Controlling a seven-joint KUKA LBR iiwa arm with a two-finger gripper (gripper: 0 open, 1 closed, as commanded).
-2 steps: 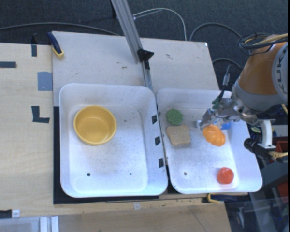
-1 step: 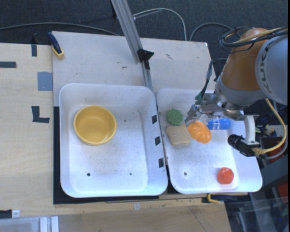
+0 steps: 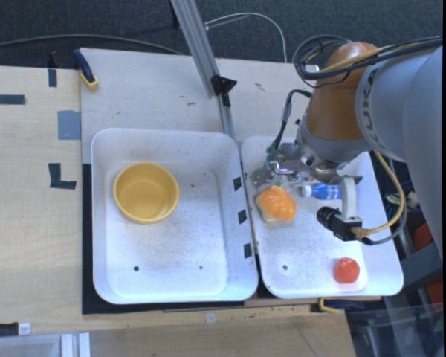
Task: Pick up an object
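Observation:
My gripper (image 3: 279,174) hangs low over the far left part of the right bin (image 3: 305,277), close to the wall between the bins. Just in front of it lies an orange lumpy object (image 3: 276,204), whose top edge touches or sits just under the gripper's metal tip. A small blue and white bottle (image 3: 323,192) lies to the right of the orange object, partly under the wrist. A red ball (image 3: 346,270) rests near the right bin's front right corner. A yellow bowl (image 3: 146,192) stands upright in the left bin (image 3: 208,274).
The grey arm with its orange band (image 3: 340,110) covers the back of the right bin. A black cable plug (image 3: 337,222) hangs from the wrist over the bin's middle. A slanted metal pole (image 3: 201,43) rises behind the bins.

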